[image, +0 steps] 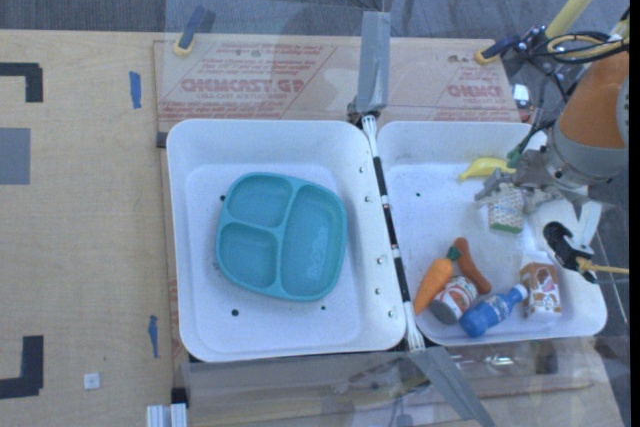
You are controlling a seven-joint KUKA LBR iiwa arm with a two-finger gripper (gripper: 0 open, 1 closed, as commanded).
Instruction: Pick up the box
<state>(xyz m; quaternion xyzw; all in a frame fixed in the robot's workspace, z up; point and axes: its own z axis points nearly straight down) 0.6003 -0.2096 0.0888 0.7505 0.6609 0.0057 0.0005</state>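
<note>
Wooden bench bore two white bins. Gripper hovered over small pale speckled cardboard box; closure impossible to tell. Box probably light, rigid; grasp across flat sides.

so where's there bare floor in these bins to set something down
Left bin: only strips around the teal divided plate. Right bin: bare floor at the far-left part, above the carrot. Its near-right is crowded: carrot, can, blue bottle, box, with the gripper over it.

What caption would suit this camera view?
Robot arm reaching over the right bin of toy food and a small box; teal plate in the left bin.
</note>
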